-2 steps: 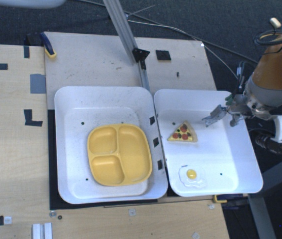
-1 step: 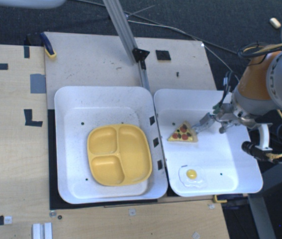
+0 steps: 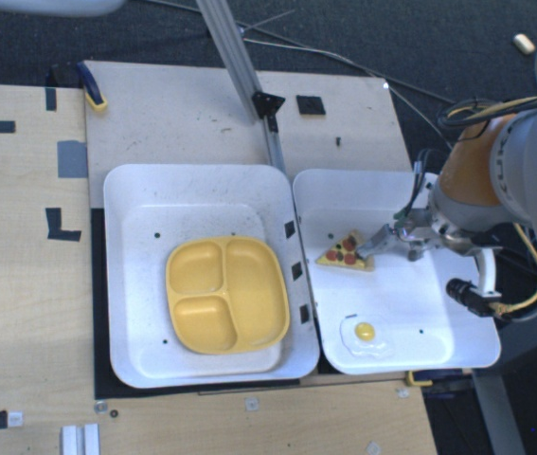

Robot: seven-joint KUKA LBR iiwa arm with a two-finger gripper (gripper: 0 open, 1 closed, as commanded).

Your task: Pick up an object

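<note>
Lying just left of claw (image 3: 374,245): pizza slice (image 3: 347,254).

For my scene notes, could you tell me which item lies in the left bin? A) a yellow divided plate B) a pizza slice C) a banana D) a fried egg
A: the yellow divided plate lies in the left bin; pizza slice and fried egg are in the right bin.

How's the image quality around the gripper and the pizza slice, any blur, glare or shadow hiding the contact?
Camera view: the gripper is soft and small, its tip reaching the pizza slice but contact unclear; lighting is even, with no harsh glare on the white right bin; a faint shadow lies beside the slice; the fried egg and the yellow tray read clearly.
</note>
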